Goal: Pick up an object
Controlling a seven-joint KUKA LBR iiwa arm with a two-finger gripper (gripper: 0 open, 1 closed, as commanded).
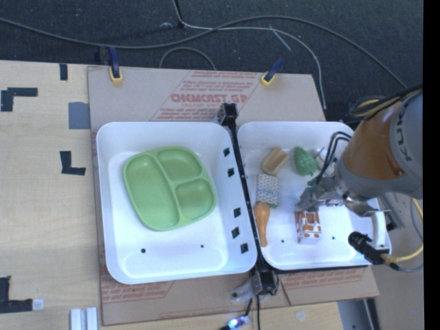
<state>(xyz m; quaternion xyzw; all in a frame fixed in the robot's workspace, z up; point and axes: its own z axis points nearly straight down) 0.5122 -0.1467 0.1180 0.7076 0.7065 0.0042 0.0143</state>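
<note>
Hand [311,196] is seen low in right bin [330,256], just above red-and-white packet [309,225]; its opening cannot be told. Nothing is seen lifted; grasp and lift are judged outstanding.

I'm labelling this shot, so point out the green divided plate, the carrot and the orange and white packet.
green divided plate [168,188]: camera view, on the ridge between its compartments.
carrot [262,220]: camera view, mid-length of its orange body.
orange and white packet [309,225]: camera view, middle of its face.
</note>
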